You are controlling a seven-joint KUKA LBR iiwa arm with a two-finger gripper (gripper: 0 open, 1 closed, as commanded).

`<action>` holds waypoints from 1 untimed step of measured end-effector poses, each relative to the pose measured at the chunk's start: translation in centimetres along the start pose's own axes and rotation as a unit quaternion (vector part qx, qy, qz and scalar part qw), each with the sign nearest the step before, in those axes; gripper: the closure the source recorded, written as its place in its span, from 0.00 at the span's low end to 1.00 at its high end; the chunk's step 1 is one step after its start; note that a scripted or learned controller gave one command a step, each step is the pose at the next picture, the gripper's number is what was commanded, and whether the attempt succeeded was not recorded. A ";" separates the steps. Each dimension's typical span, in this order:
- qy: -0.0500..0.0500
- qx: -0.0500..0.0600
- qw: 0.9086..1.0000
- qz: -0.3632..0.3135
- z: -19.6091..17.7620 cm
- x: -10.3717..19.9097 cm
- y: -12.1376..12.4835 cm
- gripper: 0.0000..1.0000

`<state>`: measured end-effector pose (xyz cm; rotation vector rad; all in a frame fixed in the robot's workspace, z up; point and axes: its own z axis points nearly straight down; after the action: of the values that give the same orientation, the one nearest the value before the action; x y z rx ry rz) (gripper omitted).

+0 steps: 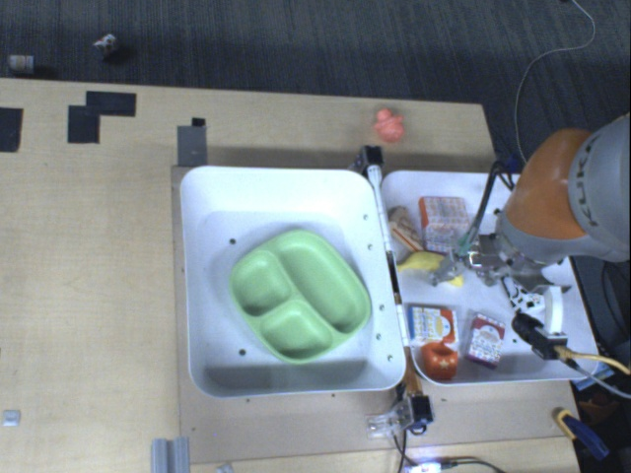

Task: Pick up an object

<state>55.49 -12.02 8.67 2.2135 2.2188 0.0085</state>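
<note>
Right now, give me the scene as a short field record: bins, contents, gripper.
left bin: holds a green divided plate
right bin: red apple, yellow item, three small printed packages
gripper: low over the right bin, beside the yellow item; nothing seen between its fingers
bench: pink object lies behind the bins

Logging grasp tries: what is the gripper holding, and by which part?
Cannot be told: the gripper sits low by the yellow object in the right bin.
</note>
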 end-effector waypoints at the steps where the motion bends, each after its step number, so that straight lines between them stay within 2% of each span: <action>1: -0.001 -0.003 1.000 0.000 -1.2 0.0 0.2 1.00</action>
<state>55.67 -12.00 9.83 2.2092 2.2162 0.0138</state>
